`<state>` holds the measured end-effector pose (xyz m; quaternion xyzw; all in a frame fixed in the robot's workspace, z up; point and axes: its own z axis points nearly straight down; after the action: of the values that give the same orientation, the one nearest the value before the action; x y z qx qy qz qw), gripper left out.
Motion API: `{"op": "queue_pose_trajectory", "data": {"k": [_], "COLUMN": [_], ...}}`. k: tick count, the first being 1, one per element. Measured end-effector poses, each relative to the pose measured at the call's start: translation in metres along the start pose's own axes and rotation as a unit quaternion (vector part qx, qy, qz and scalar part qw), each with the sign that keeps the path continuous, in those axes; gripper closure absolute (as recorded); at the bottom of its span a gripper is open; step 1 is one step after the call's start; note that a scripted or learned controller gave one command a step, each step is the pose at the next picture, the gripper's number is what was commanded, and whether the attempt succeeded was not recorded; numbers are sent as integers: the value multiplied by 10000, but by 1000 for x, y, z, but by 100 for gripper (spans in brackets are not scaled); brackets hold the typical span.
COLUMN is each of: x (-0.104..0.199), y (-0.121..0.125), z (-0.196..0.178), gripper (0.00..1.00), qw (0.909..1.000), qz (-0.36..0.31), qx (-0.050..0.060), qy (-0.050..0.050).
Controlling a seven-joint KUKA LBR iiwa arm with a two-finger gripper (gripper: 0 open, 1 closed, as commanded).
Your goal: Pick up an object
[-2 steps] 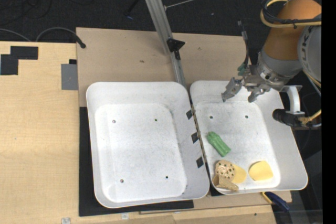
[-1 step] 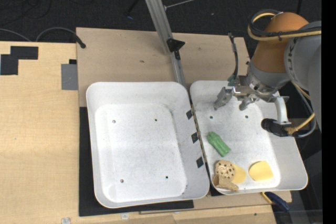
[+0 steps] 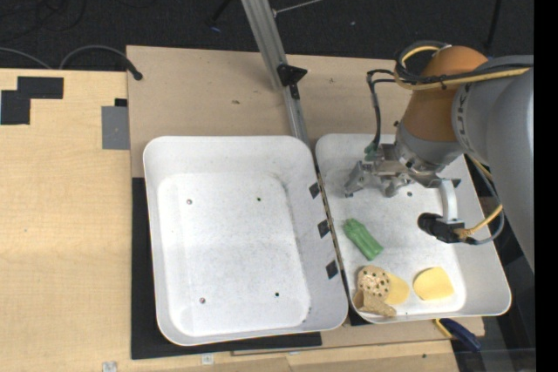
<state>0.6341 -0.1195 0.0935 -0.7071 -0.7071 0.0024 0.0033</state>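
Nearest me, a speckled cookie (image 3: pixel 375 285) and yellow block (image 3: pixel 433 283) sit below the green piece (image 3: pixel 363 238), my likeliest target. My claw (image 3: pixel 377 177) hovers above it, grip unreadable.

White bins (image 3: pixel 174 165); green obj (image 3: pixel 363 239), yellow block (image 3: pixel 433 283), tan speckled obj (image 3: pixel 374 284)

The arm (image 3: pixel 471 113) reaches in from the right, and its gripper (image 3: pixel 377 177) hangs over the right bin (image 3: pixel 488 296). A green object (image 3: pixel 363 239), a speckled piece (image 3: pixel 376 287) and a yellow block (image 3: pixel 433 283) lie in the near part of this bin.
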Motion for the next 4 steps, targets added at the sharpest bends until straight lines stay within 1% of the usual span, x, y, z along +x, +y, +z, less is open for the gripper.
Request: {"op": "queue_pose_trajectory", "data": {"k": [1, 2, 3, 4], "x": [-1, -2, -3, 40], "y": [1, 0, 0, -13], "z": [-14, -77, -131, -125], "gripper": [100, 100, 100, 100], "qw": [10000, 10000, 10000, 10000], "qz": [24, 20, 3, -13], "qx": [-19, -61, -62, -20], "qy": [0, -9, -10, 4]}}
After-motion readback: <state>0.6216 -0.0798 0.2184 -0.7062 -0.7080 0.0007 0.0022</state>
